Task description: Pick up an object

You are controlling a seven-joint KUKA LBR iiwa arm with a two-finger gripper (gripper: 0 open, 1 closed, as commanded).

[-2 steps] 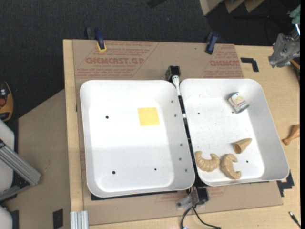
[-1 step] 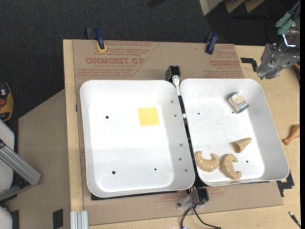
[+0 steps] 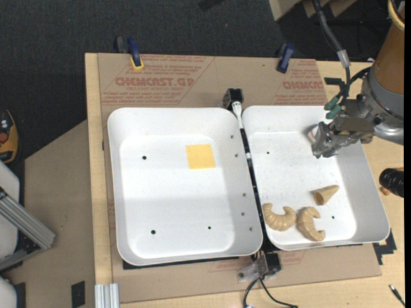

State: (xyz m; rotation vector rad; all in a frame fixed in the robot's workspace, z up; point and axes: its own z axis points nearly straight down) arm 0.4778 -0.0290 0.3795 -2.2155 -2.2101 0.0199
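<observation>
A flat yellow square (image 3: 200,156) lies in the left bin (image 3: 122,172), toward its back middle. In the right bin (image 3: 366,165) two tan croissant-shaped pieces (image 3: 280,217) (image 3: 310,224) rest near the front edge, with a small tan cone (image 3: 325,194) just behind them. My gripper (image 3: 323,143) hangs over the back right part of the right bin, above and behind the cone, with nothing seen between its fingers.
Blue clamps (image 3: 135,50) (image 3: 285,58) hold the brown board at the back. A black bracket (image 3: 232,98) sits where the bins meet. The arm and its cables (image 3: 347,82) come in from the upper right.
</observation>
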